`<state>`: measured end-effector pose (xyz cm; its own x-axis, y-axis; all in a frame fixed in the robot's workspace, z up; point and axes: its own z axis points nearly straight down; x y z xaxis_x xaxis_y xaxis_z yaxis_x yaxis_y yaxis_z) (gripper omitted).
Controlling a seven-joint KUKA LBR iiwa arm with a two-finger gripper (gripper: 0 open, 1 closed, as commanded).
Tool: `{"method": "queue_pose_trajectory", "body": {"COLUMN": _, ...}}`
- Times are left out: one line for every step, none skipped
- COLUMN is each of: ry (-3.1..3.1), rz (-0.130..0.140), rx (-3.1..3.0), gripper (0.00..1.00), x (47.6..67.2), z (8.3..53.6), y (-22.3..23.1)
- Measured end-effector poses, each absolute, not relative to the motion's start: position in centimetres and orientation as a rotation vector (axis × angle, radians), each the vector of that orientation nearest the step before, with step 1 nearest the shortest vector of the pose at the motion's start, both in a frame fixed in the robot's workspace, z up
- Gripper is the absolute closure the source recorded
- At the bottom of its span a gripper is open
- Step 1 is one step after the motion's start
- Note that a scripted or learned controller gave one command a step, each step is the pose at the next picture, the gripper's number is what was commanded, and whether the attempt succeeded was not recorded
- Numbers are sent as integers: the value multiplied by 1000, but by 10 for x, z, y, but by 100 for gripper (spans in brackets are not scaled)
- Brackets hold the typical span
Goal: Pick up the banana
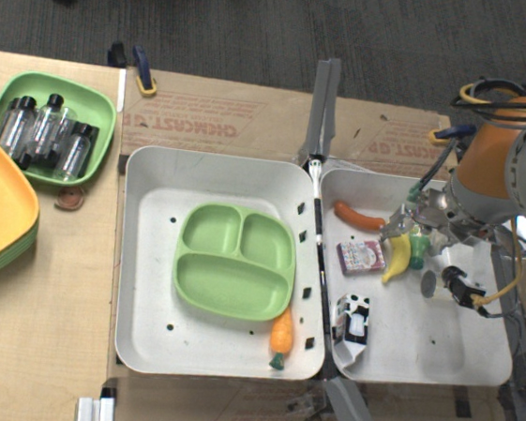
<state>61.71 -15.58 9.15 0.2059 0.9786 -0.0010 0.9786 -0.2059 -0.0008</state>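
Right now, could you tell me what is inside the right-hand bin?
The right-hand bin holds a banana, an orange sausage-shaped toy, a pink packet and a black-and-white item. The tool covers the banana's upper end.

The grey arm (522, 173) enters from the right above the right-hand bin (444, 358), its orange band (490, 165) standing over that bin's far right corner. From the band the wrist slants down and leftward toward the bin's middle. The claw (409, 238) hangs low over the bin's far half, just beside the bin's inner wall side, with black cabling trailing off to its right. The claw's digits are hidden under its own housing.
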Motion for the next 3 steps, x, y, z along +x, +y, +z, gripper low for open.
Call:
{"method": "queue_pose_trajectory", "body": {"ry": 1982, "rz": -8, "rx": 2441, "gripper": 100, "x": 616, "z": 102, "y": -157}}
{"method": "queue_pose_trajectory", "body": {"ry": 1867, "rz": -4, "rx": 2527, "gripper": 100, "x": 602, "z": 226, "y": -196}}
{"method": "queue_pose_trajectory", "body": {"ry": 1770, "rz": 24, "rx": 2573, "gripper": 100, "x": 563, "z": 126, "y": -198}}
